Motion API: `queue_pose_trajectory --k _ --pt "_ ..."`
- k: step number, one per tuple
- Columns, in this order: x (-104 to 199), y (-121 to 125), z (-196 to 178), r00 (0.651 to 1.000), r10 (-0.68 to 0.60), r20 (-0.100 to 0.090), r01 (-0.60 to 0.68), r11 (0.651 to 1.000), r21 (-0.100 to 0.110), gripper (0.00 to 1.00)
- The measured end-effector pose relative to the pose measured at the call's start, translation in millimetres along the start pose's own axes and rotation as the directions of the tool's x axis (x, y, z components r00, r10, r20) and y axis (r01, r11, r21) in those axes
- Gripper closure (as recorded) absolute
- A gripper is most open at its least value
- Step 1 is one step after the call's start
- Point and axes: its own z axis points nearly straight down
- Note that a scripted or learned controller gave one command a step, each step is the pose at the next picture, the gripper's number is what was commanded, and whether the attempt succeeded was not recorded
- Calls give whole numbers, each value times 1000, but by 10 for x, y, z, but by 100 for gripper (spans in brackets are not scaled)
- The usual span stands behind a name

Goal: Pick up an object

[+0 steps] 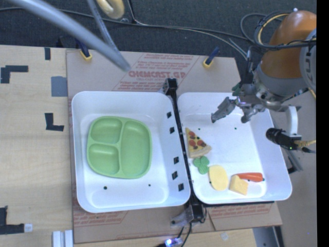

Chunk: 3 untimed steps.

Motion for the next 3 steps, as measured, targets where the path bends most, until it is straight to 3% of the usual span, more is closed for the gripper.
queue_pose_trajectory --k 1,3 --pt "2 21 -68 1000 -3 1 3 1000 -12 0" --pt "-55 -2 1031 1000 -2 2 2 1000 -8 0"
